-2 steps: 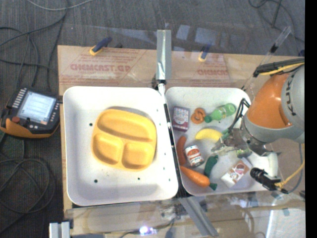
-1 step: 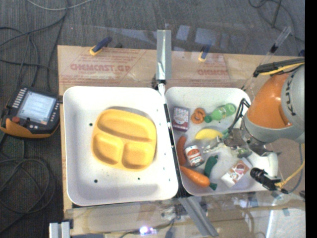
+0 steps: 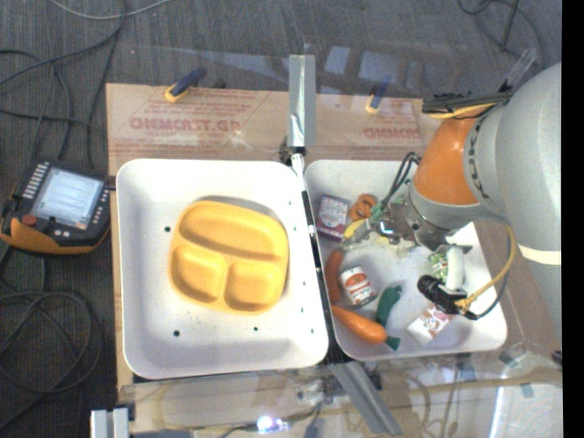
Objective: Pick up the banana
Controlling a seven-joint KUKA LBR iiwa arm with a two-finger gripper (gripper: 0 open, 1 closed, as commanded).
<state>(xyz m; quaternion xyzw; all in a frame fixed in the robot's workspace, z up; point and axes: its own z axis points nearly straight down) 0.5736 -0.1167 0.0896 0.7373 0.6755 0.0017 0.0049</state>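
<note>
Gripper (image 3: 387, 227) of mine is hanging low over the upper middle of the right bin (image 3: 488, 336), at the right of the frame, and my grey arm with its orange band (image 3: 447, 167) is covering the bin's upper right corner. Whether the gripper is spread or pressed together I cannot tell, as my own wrist is blocking that part of the view.

I am seeing the banana (image 3: 357, 233) as a small pale yellow shape just to the left of the gripper, close against it and partly hidden; whether it is touching I cannot say. It is lying in the upper left part of the right bin, below an orange ring (image 3: 365, 203) and to the right of a purple packet (image 3: 332, 213).

Lower in the same bin a small can (image 3: 358, 286) is standing near the left wall, with a reddish sausage shape (image 3: 335, 263) just beside it. A carrot (image 3: 358, 325) is lying along the bottom edge, and a dark green piece (image 3: 388, 301) is leaning just above its right end. A white and red carton (image 3: 429, 323) is sitting at the lower right, and a green and white bottle (image 3: 452, 265) is lying above it, beside my wrist.

In the left bin (image 3: 137, 336) a yellow divided tray (image 3: 233, 254) is resting in the middle. A teach pendant (image 3: 59, 205) is lying on the floor at the left edge of the frame.
</note>
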